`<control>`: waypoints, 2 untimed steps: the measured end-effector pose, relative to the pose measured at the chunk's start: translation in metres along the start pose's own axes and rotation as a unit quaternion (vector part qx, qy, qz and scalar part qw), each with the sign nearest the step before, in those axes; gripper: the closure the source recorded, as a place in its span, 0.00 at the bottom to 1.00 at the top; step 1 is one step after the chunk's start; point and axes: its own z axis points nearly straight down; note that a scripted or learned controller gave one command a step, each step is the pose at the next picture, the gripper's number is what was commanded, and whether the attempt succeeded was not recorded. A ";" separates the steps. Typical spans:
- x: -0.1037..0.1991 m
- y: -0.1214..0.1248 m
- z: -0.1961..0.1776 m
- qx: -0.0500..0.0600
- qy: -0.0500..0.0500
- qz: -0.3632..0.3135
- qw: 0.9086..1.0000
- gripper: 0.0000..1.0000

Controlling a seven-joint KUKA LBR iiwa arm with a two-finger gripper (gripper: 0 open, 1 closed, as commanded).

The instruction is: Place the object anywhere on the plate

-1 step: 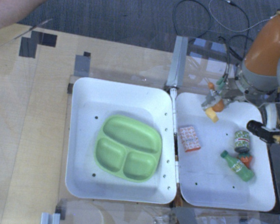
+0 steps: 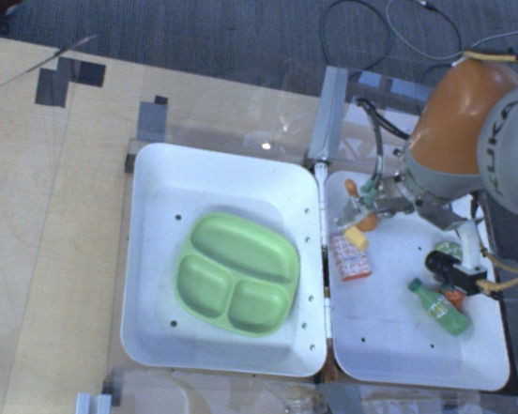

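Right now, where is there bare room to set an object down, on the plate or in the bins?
The green plate has three bare compartments. The left bin shows a bare white border around the plate. In the right bin, the floor between the carton and the green bottle is bare, as is the near strip. Its far corner is crowded around the gripper.

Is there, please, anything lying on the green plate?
No, the green plate shows three bare compartments; the green bottle lies in the right bin.
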 end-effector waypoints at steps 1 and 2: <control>0.054 -0.029 -0.010 -0.001 0.000 -0.169 0.986 1.00; 0.129 -0.021 -0.001 -0.001 0.000 -0.186 0.983 1.00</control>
